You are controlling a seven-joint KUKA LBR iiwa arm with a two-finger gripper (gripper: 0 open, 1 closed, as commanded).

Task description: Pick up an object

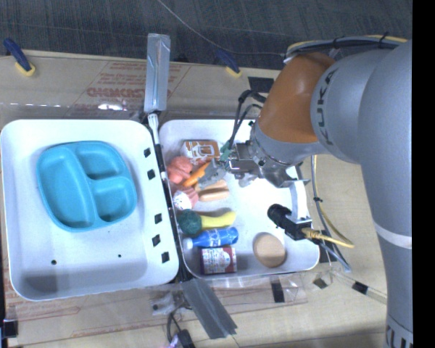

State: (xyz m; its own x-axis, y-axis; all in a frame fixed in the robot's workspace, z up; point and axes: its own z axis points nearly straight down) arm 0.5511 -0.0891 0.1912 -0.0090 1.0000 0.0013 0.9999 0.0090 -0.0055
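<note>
Reaching stage of a pick, by the look of it: gripper [219, 167] low in the right bin [304, 261], among toy food. Finger spread impossible to tell; nothing visibly held. Touching or just beside the tip: slim orange carrot [196, 174] and rounded pink piece [178, 168]. Just below: hot dog in a bun [214, 191]. Further below: smooth yellow banana [216, 217], blue bottle [219, 236], labelled can [217, 259], round tan disc [269, 249]. Far left: moulded blue divided tray [87, 183] in the left bin [14, 216]. Next, probably: settle on one piece, close, lift straight.
</note>
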